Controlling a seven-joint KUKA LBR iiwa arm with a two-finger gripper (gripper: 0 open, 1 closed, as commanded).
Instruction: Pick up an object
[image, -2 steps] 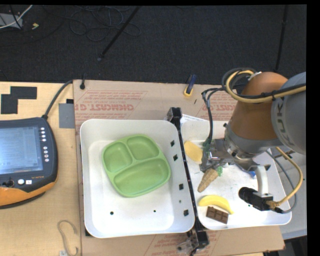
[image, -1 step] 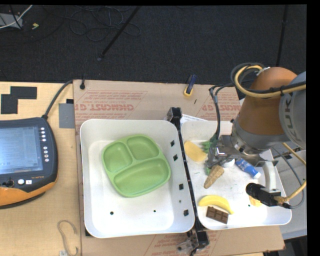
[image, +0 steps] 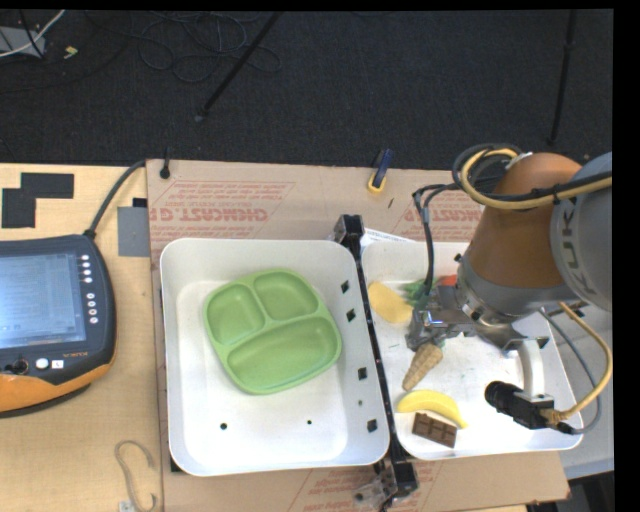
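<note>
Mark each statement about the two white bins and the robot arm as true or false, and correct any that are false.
1. The green plate lies in the left bin. True.
2. The banana lies in the left bin. False: it lies in the right bin.
3. The chocolate bar lies just below the banana. True.
4. The ice cream cone sits on the green plate. False: it lies in the right bin, near the gripper.

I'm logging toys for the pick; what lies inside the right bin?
In the right bin lie a banana, a brown chocolate piece, a cone and a yellow piece. The arm covers the bin's far right part, so anything there is hidden.
</note>
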